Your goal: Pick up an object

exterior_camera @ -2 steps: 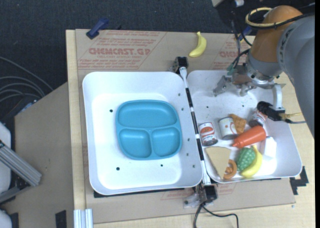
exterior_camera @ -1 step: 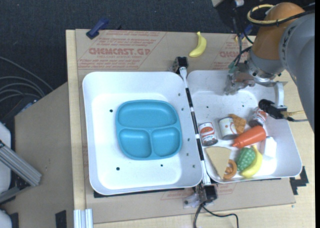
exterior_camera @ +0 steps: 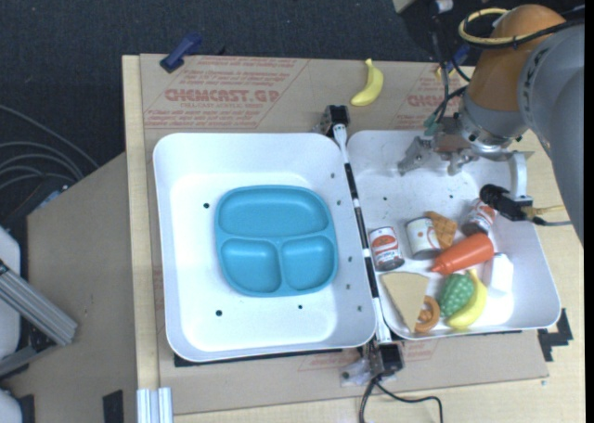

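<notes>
Arm (exterior_camera: 520,59) comes in from the right; gripper (exterior_camera: 433,158) hangs over the bare back of the right bin (exterior_camera: 538,273), fingers spread, nothing between them. Left bin (exterior_camera: 186,226) holds a blue tray (exterior_camera: 275,238). Pickable clutter sits at the right bin's front: carrot (exterior_camera: 462,253), two cans (exterior_camera: 386,248), green piece (exterior_camera: 456,294); banana (exterior_camera: 368,85) lies behind on the board.

The grey arm (exterior_camera: 557,78) enters from three o'clock (orange band above the wrist), its gripper (exterior_camera: 434,158) pointing toward nine o'clock, fingers spread apart, nothing between them.
</notes>
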### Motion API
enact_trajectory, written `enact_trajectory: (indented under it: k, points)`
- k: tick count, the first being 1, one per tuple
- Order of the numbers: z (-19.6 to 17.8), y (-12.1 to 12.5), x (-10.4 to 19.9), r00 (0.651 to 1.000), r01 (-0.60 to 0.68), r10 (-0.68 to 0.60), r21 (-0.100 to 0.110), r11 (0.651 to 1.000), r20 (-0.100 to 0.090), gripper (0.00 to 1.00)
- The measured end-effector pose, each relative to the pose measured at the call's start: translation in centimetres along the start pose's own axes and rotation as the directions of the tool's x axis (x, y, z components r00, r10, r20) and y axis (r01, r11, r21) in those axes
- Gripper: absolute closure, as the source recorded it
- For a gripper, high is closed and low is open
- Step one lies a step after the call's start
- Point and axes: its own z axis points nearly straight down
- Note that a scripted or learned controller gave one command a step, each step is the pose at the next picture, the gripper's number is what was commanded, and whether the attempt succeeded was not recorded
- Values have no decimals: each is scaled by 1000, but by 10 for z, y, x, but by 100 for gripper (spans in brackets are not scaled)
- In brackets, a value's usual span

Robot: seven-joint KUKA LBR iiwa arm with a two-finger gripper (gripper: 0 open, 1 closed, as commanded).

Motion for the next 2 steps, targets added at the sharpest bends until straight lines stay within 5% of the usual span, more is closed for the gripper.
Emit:
enact_trajectory:
  k: [2]
  points:
    - [10,-1,-6,1000,-1,1,3,1000,-1,0]
